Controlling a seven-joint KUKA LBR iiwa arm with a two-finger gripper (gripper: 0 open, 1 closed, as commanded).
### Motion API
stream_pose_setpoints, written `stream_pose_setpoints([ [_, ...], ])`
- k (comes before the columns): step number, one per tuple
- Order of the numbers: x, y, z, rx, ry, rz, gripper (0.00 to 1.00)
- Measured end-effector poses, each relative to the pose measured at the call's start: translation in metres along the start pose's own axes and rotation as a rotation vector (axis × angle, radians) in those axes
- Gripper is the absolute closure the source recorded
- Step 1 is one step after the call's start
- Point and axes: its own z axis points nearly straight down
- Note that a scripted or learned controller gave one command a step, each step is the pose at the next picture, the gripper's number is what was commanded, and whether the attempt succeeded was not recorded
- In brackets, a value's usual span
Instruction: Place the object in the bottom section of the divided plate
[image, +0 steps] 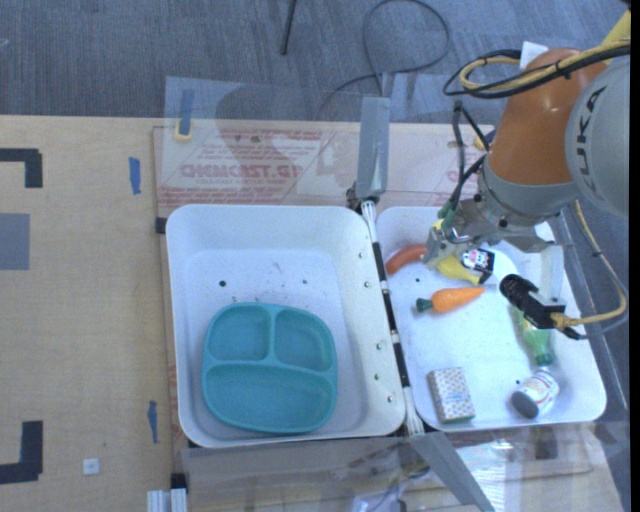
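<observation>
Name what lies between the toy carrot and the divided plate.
In the camera view, bare floor of both white bins and their two adjoining rims lie between the carrot and the teal divided plate.

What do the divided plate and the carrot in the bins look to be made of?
Divided plate: likely molded plastic, uniform matte teal with soft rounded ridges. Carrot: probably a plastic toy, judging by its smooth, even orange surface and green tip, though the view is too small to be sure.

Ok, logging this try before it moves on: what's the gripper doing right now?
Gripper: low over the right bin, beside the banana; whether it is open or closed cannot be told.
</observation>
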Motion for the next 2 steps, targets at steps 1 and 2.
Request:
stream_pose_setpoints([
  [1,0.092,-0.017,0.035,0.001,0.001,0.031,1.00],
  [2,0.169,-0.077,0.087,0.001,0.001,0.088,1.00],
])
